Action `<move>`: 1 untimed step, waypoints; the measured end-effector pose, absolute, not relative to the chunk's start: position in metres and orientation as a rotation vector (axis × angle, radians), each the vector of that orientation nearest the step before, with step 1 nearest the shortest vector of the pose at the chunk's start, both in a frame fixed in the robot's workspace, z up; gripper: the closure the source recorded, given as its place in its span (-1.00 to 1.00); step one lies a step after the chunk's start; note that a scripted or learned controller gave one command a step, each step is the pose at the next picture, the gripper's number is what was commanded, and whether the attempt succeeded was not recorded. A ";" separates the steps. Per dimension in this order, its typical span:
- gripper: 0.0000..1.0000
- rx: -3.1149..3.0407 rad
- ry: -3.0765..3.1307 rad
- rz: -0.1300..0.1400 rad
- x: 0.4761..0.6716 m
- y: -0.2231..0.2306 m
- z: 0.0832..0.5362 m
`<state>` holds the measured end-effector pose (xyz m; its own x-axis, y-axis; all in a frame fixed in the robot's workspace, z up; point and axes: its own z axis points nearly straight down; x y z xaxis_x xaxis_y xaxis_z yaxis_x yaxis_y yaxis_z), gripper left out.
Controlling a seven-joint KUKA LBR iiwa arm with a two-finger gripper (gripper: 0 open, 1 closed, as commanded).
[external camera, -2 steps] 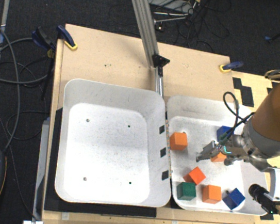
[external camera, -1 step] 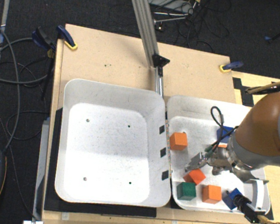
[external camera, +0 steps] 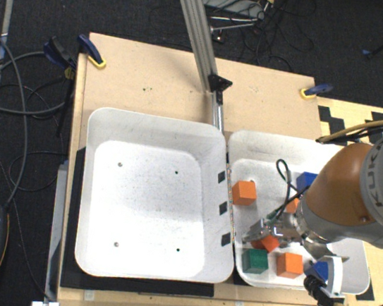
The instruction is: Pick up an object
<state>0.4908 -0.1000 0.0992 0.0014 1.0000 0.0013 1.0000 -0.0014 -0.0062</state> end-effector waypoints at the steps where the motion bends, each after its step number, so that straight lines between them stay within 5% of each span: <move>1: 1.00 -2.223 -2.220 -0.001 0.493 -0.100 0.112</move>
